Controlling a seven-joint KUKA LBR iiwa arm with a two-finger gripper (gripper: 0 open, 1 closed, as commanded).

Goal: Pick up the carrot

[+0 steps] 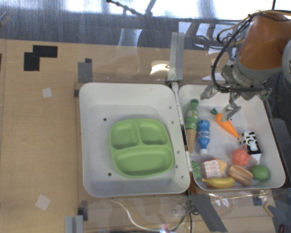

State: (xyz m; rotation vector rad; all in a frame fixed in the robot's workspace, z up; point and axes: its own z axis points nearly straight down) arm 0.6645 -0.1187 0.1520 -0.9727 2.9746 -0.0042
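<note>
The gripper (230, 111) hangs low in the right bin (273, 130), its thin fingers pointing down and slightly apart at the leafy end of the carrot (226, 126), which lies on the bin floor slanting toward the lower right; whether the fingertips touch it cannot be told, and nothing is lifted between them. Above it the grey wrist, looped with black cables, rises into the orange band (264, 42) at the upper right. Around the carrot lie a green bottle (192, 111) and a blue bottle (203, 136) beside the bin's left wall, a black-and-white milk carton (250, 144), a pinkish round fruit (241, 157), a hot dog bun (240, 174), a green fruit (260, 173), a banana (219, 182) and a small patterned box (212, 168). The left bin (92, 144) holds a green divided plate (141, 146).
</note>
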